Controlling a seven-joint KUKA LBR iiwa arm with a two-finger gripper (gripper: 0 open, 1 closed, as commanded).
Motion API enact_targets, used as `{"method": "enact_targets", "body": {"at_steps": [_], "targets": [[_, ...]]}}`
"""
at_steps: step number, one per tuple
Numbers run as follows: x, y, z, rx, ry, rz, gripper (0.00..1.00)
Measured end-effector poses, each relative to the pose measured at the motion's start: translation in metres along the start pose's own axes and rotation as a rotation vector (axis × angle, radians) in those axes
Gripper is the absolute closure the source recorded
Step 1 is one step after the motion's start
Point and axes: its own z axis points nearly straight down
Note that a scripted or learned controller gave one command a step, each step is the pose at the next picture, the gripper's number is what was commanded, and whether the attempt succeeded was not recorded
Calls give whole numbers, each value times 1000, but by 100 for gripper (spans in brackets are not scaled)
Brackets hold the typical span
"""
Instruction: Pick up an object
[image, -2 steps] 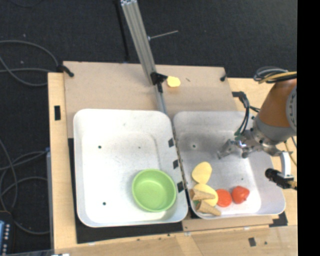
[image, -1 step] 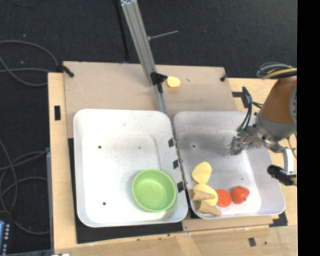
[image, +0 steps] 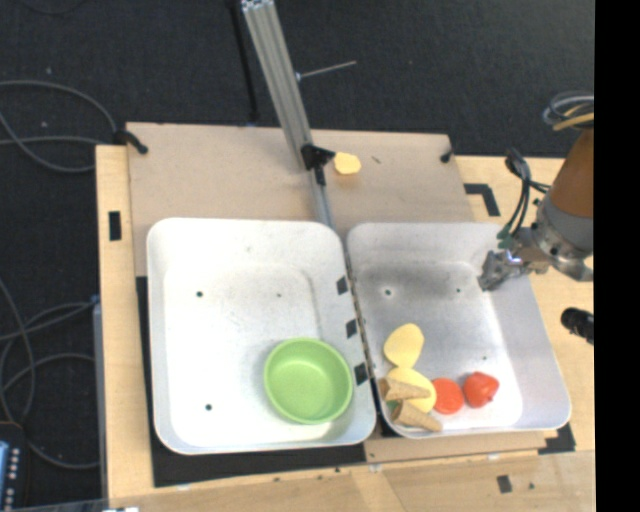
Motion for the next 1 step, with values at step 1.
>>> {"method": "enact_targets", "body": {"at_steps": [1], "targets": [[-2, -6, -61, -1, 0, -2, 100]]}}
